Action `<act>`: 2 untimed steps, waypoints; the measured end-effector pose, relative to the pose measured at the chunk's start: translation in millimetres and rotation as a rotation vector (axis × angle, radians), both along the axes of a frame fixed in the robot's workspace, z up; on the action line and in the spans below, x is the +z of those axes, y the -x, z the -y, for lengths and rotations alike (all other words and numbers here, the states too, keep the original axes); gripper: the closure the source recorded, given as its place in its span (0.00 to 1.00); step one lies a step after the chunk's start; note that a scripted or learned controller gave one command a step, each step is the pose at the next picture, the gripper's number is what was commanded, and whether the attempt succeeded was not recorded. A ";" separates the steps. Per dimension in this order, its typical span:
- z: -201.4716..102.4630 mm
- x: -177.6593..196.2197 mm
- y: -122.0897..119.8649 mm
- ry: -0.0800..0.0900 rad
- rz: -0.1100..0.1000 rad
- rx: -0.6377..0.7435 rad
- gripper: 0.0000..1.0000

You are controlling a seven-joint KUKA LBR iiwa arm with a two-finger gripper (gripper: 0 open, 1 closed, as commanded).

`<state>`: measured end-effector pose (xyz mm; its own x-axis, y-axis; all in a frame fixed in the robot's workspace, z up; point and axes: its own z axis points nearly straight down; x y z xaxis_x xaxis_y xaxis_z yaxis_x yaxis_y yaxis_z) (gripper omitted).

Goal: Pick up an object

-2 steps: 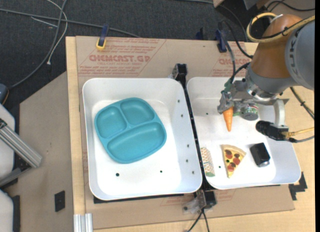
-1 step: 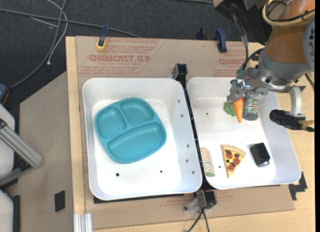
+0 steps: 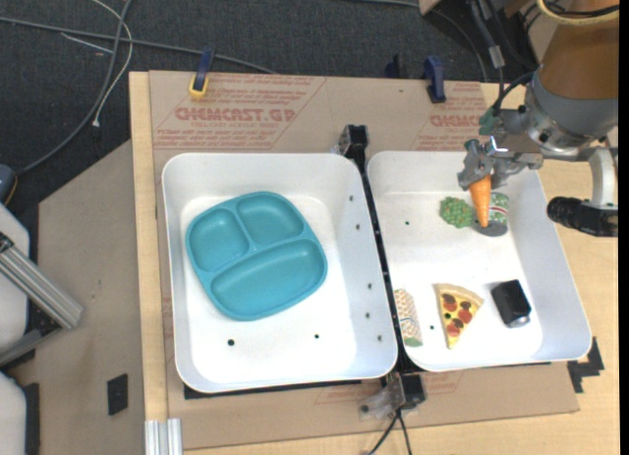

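Camera view shows the gripper [image 3: 481, 180] over the right bin [image 3: 560, 345], toward that bin's twelve o'clock, its two fingers closed around the top of an orange carrot [image 3: 481, 203]. The carrot is a small tapered cone, bright orange, hanging point-down between the fingers, its tip just over a grey disc [image 3: 492, 228] and close beside a green leafy piece [image 3: 456, 211] at its nine o'clock. One carrot, one green piece, one pizza slice [image 3: 456, 313] with red dots, one black block [image 3: 511, 303] and one striped stick [image 3: 407, 317] share the right bin; the last three lie along the six o'clock side, well apart from the carrot. The left bin [image 3: 187, 345] holds one blue divided plate [image 3: 257, 255] with three compartments. Two blue clamps [image 3: 202, 72] sit on the cardboard sheet [image 3: 157, 247] at the bench's twelve o'clock edge. The arm's grey wrist hides part of the right bin's far corner.
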<state>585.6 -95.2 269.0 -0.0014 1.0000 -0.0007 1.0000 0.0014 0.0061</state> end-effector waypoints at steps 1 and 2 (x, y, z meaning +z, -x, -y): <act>-55.9 -7.8 3.2 -0.004 -0.008 0.005 1.00; -100.7 -25.5 -10.2 -0.003 -0.010 0.004 1.00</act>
<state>595.8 5.5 243.5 -0.0055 1.0000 0.0023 1.0000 0.0055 -0.0034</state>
